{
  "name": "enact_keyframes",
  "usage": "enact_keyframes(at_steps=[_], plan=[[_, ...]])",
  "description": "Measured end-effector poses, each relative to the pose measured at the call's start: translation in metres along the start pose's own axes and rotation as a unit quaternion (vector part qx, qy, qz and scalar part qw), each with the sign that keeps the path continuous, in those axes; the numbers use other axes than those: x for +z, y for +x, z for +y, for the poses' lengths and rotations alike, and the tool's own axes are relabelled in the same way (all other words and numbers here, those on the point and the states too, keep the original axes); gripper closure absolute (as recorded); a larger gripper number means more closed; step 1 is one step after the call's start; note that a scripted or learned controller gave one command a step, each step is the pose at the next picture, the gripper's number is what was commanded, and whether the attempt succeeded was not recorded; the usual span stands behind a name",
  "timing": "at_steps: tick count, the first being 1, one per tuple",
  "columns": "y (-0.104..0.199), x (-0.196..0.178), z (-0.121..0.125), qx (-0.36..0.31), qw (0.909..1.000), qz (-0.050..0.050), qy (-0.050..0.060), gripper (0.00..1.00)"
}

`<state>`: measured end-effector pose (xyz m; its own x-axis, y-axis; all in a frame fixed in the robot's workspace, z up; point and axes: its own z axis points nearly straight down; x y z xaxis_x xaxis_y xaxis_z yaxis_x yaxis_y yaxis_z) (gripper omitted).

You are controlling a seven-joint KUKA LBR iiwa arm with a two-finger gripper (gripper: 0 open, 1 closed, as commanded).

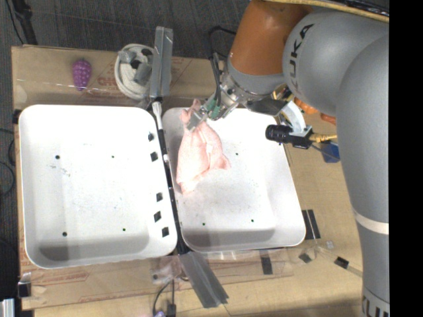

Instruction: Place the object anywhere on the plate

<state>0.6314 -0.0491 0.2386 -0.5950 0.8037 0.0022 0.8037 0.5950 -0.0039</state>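
Tabletop: brown, cardboard-like surface. Two shallow white bins side by side, left bin and right bin, touching along a middle seam. Small purple grape-like cluster lay beyond the left bin. Near it, a coil of white cord beside a grey upright bracket.

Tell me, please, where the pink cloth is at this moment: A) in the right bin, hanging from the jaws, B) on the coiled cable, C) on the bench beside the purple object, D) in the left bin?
A: the cloth hangs over the right bin, near its left wall, its top corner pinched by the gripper.
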Motion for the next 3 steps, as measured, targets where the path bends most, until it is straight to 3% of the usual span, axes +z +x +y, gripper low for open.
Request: enact_keyframes(at_steps=[1,2,3], plan=[[0.041,-0.004,0.017,-0.2,0.9797,0.0,0.0,1.0],[0.094,0.009,0.029,-0.392,0.9198,0.0,0.0,1.0],[0.152,0.008,0.037,-0.452,0.8919,-0.001,0.0,1.0]])
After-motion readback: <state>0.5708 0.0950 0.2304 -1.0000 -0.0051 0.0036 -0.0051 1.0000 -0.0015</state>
